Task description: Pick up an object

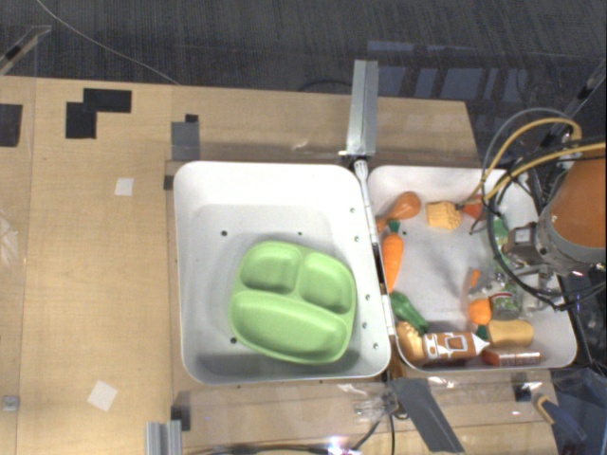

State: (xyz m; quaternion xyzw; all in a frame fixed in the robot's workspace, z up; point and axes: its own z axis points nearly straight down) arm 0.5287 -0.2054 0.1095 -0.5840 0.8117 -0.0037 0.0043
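Note:
The right bin (432, 268) holds several toy foods. A carrot (391, 254) lies along its left wall, with an orange-brown pear (406, 205) and a yellow chunk (440, 216) at the back. A brown bottle (453, 346) lies along the front wall beside a green piece (408, 308). My gripper (501, 284) hangs low over the bin's right side among cables, just above a small orange ball (481, 311) and a yellow block (510, 332). Nothing visibly hangs from it.
The left bin (204, 254) holds a green divided plate (292, 300). A metal post (360, 112) stands behind the gap between the bins. Yellow and black cables (517, 159) loop over the right bin's far right corner. A red stick (512, 356) lies at the front wall.

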